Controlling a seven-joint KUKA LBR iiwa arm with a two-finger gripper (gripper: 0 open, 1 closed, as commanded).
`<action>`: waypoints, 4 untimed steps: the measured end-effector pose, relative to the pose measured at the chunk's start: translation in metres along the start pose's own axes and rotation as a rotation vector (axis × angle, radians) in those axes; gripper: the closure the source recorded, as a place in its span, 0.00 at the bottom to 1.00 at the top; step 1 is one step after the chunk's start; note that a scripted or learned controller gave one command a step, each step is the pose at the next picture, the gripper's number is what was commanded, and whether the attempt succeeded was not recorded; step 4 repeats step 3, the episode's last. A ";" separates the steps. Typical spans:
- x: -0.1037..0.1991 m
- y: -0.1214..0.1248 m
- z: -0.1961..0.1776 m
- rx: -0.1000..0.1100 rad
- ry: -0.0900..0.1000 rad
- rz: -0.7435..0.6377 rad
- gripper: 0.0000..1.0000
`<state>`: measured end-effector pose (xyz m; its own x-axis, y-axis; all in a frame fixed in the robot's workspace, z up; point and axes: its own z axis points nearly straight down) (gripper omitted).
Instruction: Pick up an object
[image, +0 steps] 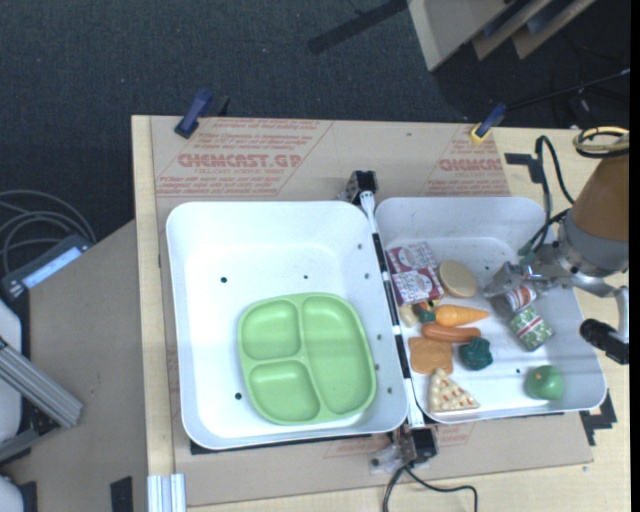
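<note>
Overhead slanted view of the table (250, 160), which carries two shallow white bins side by side. The left white bin (200, 250) holds a pale green, three-compartment plastic tray (303, 357). The right white bin (460, 215) holds the toy foods: an orange plastic carrot (457, 316), a tan round disc (459, 278), a red-and-white printed packet (412, 273), a dark green broccoli-like piece (476, 352), an orange flat slab (431, 353), a wedge-shaped pizza slice (448, 393), a green round fruit (546, 382) and a small green-labelled can (528, 326).

The gripper (515, 283) sits low over the right bin, just above the upper end of the small can. Whether it is apart, together or clamped on anything cannot be told, since the wrist hides that detail. Nothing is visibly lifted; every item appears to rest on the bin floor, so the pick seems not yet accomplished, with grasp and lift remaining.

The likeliest target, the can, lies on its side, its long axis running diagonally from upper left to lower right. The carrot lies roughly left to right, tip toward the right.
</note>
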<state>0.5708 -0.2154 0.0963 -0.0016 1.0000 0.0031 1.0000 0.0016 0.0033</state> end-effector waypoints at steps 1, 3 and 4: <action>0.079 -0.005 -0.088 0.001 -0.003 0.000 1.00; 0.202 -0.032 -0.121 0.006 -0.002 0.000 1.00; 0.202 -0.032 -0.121 0.006 -0.002 0.000 1.00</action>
